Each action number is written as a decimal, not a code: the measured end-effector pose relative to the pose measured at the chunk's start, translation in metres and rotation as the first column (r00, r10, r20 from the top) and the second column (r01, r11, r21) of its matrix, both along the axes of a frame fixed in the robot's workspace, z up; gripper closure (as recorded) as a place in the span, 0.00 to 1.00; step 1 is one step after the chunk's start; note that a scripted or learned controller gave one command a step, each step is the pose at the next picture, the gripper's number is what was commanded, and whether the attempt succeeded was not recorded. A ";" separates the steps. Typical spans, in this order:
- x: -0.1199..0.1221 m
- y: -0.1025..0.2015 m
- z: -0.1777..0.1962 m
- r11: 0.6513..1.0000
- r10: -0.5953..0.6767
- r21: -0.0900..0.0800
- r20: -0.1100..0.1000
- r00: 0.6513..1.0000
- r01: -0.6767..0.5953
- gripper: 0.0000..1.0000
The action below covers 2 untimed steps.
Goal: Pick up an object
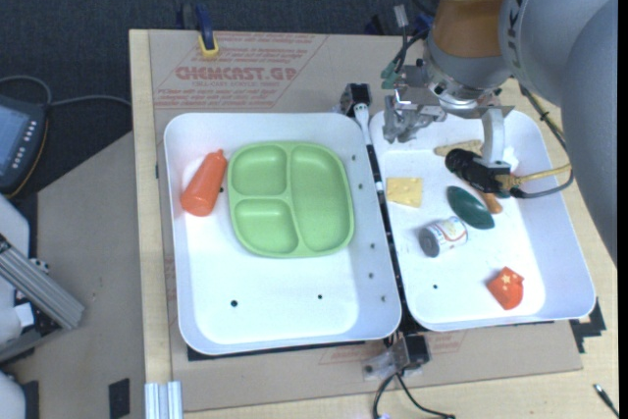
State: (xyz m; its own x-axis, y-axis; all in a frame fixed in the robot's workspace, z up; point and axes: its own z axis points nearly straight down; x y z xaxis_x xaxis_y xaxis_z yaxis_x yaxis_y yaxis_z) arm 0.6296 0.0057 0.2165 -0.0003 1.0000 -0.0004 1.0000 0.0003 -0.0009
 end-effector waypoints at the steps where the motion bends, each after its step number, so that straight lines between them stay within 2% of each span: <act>1: -0.002 0.003 0.003 1.000 0.000 0.000 0.000 1.000 0.000 1.00; 2: 0.002 -0.009 0.006 1.000 -0.001 -0.001 0.004 1.000 0.001 1.00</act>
State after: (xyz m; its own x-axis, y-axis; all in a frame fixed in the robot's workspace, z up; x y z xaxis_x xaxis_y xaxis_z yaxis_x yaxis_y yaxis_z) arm 0.6312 -0.0031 0.2226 0.0009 1.0000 -0.0017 1.0000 -0.0009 0.0028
